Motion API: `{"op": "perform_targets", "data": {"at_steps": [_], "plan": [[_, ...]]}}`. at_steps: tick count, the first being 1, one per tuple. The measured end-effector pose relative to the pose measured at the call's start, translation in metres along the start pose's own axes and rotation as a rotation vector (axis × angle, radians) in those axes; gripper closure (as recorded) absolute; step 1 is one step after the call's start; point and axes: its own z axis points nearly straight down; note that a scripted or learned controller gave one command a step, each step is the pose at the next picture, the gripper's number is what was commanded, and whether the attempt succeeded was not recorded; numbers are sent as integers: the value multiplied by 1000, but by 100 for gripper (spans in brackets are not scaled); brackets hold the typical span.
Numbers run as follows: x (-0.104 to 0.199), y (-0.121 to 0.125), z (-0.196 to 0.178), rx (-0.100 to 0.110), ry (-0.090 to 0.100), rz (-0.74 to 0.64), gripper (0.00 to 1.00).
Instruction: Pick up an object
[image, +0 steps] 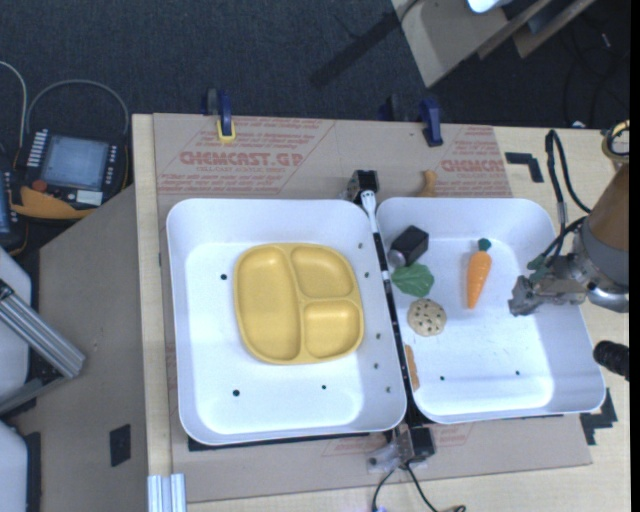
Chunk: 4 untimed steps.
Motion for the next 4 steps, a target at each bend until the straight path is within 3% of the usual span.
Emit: {"op": "perform_targets", "data": {"at_steps": [2,4], "plan": [[2,6,-111,-1,-1,0,100],[94,31,-95,10,4,-3,100]]}}
